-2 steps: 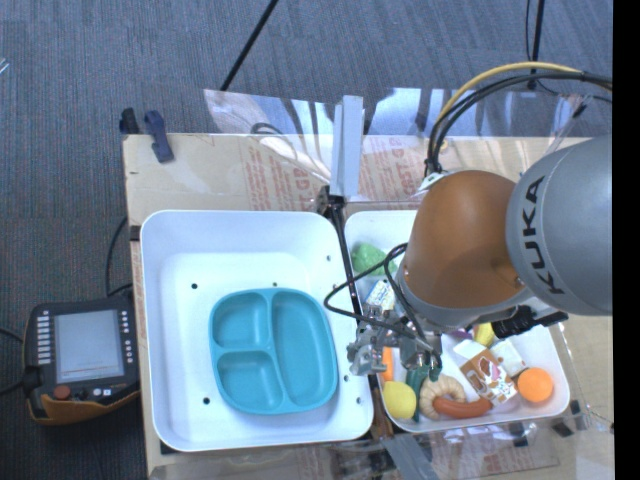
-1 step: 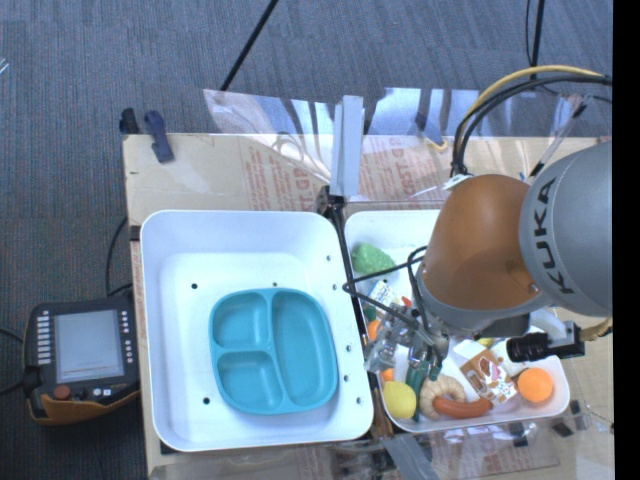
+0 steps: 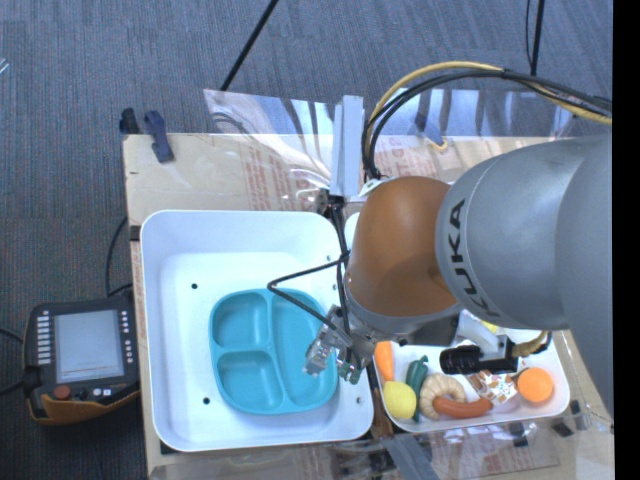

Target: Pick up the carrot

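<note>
The carrot [image 3: 384,360], small and orange, lies at the left end of the right white bin [image 3: 560,408], close to the wall shared with the other bin. My gripper [image 3: 335,360] hangs just left of it, over the right edge of the teal divided plate [image 3: 262,353] in the left bin [image 3: 170,268]. Its two fingers stand apart with nothing between them. The carrot is a short gap away from the nearer finger. The big grey and orange wrist hides the far part of the right bin.
Next to the carrot in the right bin lie a yellow lemon [image 3: 400,400], a green pepper [image 3: 416,373], a pale pastry [image 3: 436,395], a red sausage [image 3: 462,406] and an orange [image 3: 535,385]. A teach pendant [image 3: 80,353] sits left of the bench.
</note>
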Tool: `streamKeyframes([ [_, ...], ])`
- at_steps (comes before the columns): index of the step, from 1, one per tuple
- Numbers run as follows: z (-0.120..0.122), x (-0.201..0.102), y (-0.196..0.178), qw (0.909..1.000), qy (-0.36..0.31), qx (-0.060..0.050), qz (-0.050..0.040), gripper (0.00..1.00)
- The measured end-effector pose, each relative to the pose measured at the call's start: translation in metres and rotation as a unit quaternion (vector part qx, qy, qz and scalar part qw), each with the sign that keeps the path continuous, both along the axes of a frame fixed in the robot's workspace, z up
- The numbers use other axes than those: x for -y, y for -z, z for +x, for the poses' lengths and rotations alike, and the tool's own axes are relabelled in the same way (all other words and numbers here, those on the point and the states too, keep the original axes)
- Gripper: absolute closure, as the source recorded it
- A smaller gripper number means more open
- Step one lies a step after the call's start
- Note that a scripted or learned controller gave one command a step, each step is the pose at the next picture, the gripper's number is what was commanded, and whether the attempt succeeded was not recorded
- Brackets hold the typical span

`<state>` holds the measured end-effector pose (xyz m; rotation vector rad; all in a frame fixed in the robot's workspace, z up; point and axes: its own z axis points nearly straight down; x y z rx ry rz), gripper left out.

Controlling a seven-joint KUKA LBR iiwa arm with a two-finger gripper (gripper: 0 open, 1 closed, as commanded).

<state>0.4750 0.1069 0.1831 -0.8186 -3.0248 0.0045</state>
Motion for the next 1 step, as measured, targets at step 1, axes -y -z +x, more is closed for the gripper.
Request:
streamKeyframes([
  [1,0.0155,0.062,-0.0265,0.99,-0.141,0.001,0.001,1.0],
])
